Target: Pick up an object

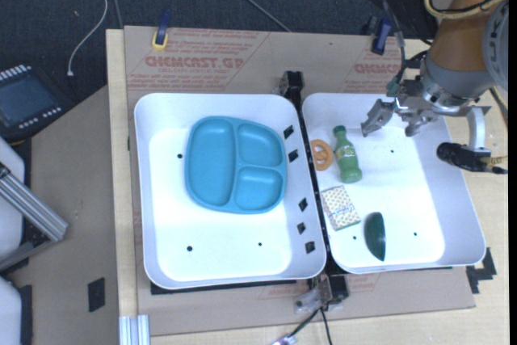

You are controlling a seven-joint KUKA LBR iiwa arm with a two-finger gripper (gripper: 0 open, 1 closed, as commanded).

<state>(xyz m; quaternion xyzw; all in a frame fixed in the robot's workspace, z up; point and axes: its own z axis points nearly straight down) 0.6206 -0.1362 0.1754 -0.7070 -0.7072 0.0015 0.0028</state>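
In the right bin (436,198) lie a green bottle (347,155), an orange ring (321,154), a small patterned packet (341,207) and a dark green rounded object (375,234). My gripper (396,119) hangs over the bin's far part, up and to the right of the green bottle. Its fingers are spread apart, and nothing sits between them. The arm with its orange band (468,20) comes in from the upper right.
The left bin (161,198) holds a blue divided plate (234,164). A row of black clips (300,206) runs along the divider between the bins. Cables and a cardboard sheet (210,52) lie beyond the bins.
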